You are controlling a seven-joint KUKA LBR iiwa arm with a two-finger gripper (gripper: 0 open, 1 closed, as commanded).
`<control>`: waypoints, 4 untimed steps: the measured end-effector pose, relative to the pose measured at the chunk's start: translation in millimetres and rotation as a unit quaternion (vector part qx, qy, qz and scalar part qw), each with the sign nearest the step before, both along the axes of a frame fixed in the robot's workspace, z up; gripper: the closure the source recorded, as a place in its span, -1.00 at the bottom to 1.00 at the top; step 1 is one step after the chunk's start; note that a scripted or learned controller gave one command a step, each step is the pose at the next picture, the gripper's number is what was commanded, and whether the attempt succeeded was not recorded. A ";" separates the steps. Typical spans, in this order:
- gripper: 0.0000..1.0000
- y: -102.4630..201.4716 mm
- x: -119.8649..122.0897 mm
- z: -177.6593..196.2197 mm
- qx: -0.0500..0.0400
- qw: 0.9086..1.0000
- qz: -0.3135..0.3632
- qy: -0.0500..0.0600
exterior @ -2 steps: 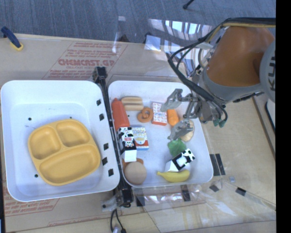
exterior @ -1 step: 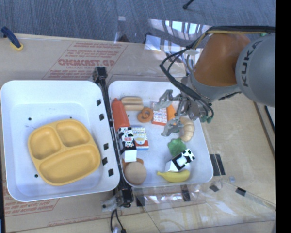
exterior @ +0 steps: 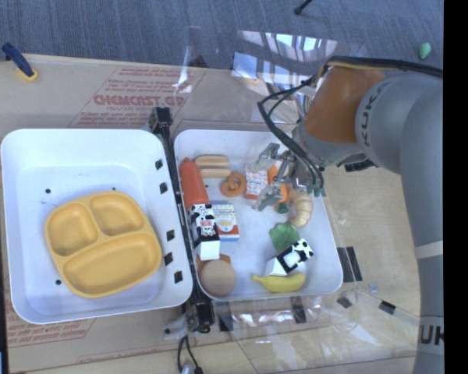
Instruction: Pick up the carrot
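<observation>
Now | carrot [exterior: 191, 182]: orange, long, tapered (along right bin's [exterior: 327, 244] left wall)

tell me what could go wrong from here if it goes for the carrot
1. The gripper hangs among the small carton, the croissant and the pretzel, well to the right of the carrot; closing here would likely grab the wrong item.
2. The carrot lies along the right bin's left wall, with a milk carton at its lower end, so the fingers may find little room.
</observation>
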State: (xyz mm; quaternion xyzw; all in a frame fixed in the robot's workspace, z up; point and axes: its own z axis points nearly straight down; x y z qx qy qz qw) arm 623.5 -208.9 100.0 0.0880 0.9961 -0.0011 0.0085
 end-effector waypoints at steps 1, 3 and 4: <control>1.00 1.7 4.5 14.4 -0.002 1.000 0.005 -0.006; 1.00 0.1 -28.4 -9.2 0.002 1.000 -0.009 0.010; 1.00 44.7 -15.7 92.8 0.003 0.980 -0.201 0.002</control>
